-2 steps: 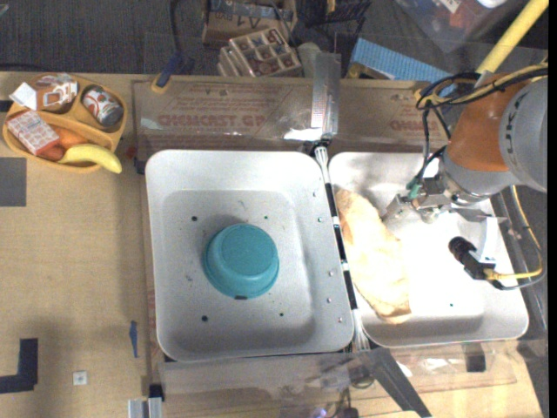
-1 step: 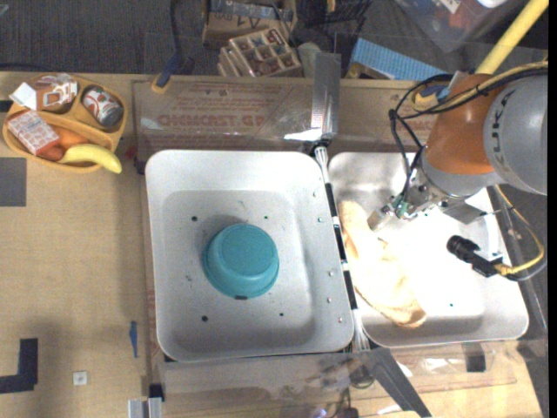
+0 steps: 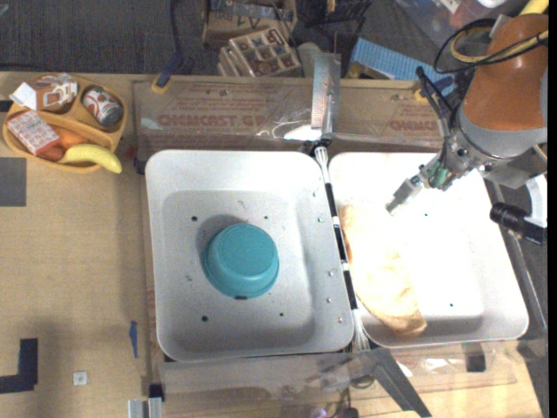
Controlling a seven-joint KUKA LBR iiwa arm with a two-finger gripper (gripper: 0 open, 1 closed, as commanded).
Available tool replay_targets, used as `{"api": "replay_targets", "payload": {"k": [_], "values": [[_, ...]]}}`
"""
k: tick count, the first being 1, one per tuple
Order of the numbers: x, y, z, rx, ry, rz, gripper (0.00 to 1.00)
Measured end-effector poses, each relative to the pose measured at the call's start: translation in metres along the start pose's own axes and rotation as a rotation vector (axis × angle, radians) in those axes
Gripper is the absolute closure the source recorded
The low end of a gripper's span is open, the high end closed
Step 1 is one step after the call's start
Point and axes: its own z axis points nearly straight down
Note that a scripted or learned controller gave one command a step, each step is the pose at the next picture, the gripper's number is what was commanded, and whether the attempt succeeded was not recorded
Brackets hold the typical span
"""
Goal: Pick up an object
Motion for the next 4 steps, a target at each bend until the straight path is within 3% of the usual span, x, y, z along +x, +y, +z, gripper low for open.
{"api": "replay_targets", "payload": {"k": [1,2,3,4], "values": [[0.004,-0.042,0.094,0.003,0.003,0.171,0.00],[0.049,0.021,0.032,0.002,0.001,0.236,0.00],[0.030,-0.052,0.112,0.001,0.001,0.349,0.00],[0.022,-0.030,0.124,-0.011,-0.004,0.421,0.00]]}}
